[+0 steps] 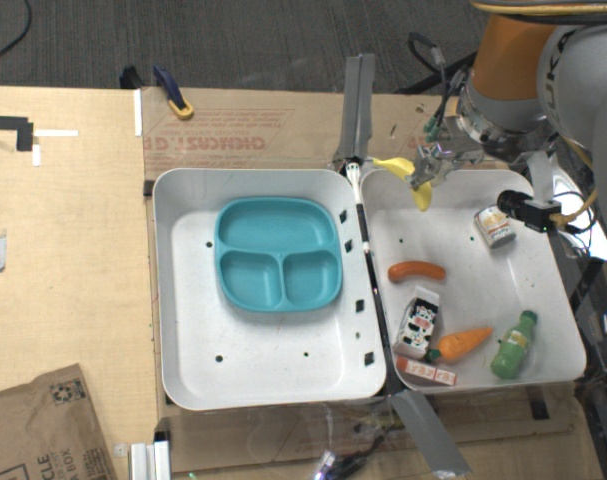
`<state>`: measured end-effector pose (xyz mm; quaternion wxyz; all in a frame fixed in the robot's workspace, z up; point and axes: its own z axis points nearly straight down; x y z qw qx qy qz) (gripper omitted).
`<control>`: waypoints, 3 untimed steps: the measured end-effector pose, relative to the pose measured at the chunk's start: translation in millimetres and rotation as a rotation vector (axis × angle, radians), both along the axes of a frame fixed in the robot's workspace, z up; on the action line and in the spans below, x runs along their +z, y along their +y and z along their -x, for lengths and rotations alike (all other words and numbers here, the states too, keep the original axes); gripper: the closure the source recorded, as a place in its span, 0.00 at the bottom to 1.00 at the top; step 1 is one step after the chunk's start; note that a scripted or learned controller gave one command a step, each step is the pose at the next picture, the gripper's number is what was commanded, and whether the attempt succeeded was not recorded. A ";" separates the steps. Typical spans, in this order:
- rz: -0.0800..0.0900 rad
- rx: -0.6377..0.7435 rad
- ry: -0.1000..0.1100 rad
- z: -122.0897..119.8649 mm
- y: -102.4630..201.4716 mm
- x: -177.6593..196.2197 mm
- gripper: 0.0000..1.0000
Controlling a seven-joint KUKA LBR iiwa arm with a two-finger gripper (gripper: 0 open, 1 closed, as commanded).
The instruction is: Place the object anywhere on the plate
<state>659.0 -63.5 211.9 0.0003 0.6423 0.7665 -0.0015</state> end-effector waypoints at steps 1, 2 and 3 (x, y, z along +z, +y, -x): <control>-0.001 0.052 0.001 15.6 58.1 -18.3 1.00; -0.002 0.284 0.001 48.5 131.2 -20.7 1.00; -0.002 0.283 0.000 48.4 130.6 -20.6 0.00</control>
